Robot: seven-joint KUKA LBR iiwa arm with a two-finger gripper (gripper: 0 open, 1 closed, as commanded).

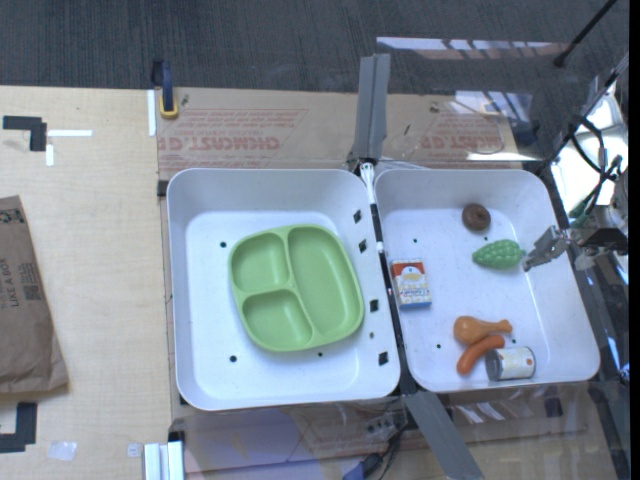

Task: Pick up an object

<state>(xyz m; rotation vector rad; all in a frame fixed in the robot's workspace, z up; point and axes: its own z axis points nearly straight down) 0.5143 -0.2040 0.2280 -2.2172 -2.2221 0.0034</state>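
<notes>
I found the gripper (548, 248) at the right bin's (440, 368) right edge, just beside the green toy (498, 255); whether it had released or clenched I could not tell. Nothing was lifted: the carton (411, 284), carrot (479, 354) and can (512, 364) lay untouched. The pick remained undone.

Brown paper bag (25, 293) on bench (90, 168), left edge.

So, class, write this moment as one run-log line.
task: pick up object | gripper: right bin, beside green toy | grasp: none seen | left bin: green divided plate
</notes>
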